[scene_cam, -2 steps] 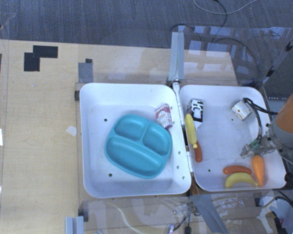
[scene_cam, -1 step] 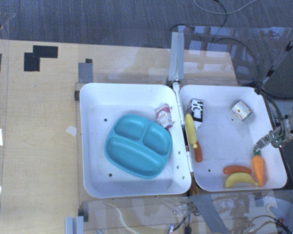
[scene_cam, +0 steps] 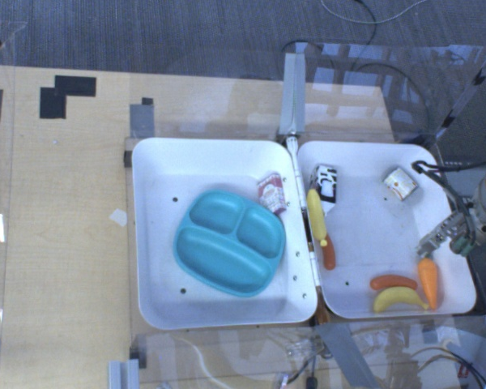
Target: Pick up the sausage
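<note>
- The small red-orange sausage (scene_cam: 394, 282) lies untouched in the right white bin (scene_cam: 364, 225), touching the yellow banana (scene_cam: 398, 300).
- The gripper (scene_cam: 439, 244) hovers beside the orange carrot (scene_cam: 428, 282); jaw state unclear.
- Grasp not yet made.

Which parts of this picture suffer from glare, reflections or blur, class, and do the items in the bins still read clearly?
In the camera view, clear panels along the top right and bottom edge throw pale reflections over the bench; the tool at the right bin's edge looks soft and blurred; lighting is even, with faint shadows, so the sausage, banana and blue divided plate read clearly.
</note>
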Tool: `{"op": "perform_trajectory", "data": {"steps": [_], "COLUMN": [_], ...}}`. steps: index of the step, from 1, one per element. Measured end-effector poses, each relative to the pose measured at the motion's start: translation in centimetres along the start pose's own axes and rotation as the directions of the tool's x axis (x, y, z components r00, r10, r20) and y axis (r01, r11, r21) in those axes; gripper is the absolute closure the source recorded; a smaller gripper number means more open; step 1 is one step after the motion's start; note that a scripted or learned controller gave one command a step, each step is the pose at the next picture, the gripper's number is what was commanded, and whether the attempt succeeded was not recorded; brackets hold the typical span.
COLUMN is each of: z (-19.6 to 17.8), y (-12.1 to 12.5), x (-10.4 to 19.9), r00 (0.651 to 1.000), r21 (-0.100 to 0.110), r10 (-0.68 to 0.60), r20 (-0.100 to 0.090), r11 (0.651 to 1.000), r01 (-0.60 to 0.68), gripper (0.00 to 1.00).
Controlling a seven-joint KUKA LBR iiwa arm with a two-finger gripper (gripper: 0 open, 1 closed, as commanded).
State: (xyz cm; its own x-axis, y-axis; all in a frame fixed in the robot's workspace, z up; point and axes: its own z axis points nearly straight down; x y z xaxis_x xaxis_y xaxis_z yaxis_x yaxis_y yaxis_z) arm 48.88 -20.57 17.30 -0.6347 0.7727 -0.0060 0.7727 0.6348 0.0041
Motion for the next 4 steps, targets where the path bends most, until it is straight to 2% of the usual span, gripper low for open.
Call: {"op": "perform_trajectory", "data": {"steps": [1,2,3,4], "z": [-2.0,-1.3,-1.9,-1.9], "y": [1.2,2.6,3.6,5.6], "x": [1.3,2.7,4.2,4.6], "r00": [0.955,0.755,0.585,0.248], "r21": [-0.001,-0.001,-0.001,0.0], "r10": [-0.296,-0.656,-0.811,-0.969], "r20": [0.003,0.004,0.003,0.005], "r11": [0.955,0.755,0.585,0.248], "r01": [0.296,0.656,0.811,0.969], "gripper": [1.0,1.0,1.0,1.0]}}
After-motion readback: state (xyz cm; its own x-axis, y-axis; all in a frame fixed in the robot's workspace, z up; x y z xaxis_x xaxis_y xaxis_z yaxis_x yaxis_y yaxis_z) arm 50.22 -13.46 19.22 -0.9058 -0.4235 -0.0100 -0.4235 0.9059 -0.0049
